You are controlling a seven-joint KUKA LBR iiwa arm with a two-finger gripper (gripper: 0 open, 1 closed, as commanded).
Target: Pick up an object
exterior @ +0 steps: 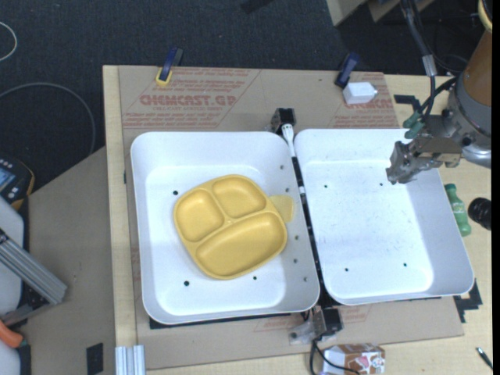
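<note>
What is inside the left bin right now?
A yellow divided plate lies in the left bin, its three compartments bare. A yellowish edge peeks from under its right side; whatever else lies beneath the plate is covered.

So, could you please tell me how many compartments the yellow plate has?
3: on the yellow plate in the left bin, two smaller compartments at the far side, one larger at the near side.

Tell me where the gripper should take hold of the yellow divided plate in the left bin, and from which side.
Probably best at the rim of the yellow divided plate, coming straight down from above. The plate lies flat in the left bin, so only its thin raised edge and the ridges between its compartments give two fingers something to close on. The gripper is over the right bin.
</note>
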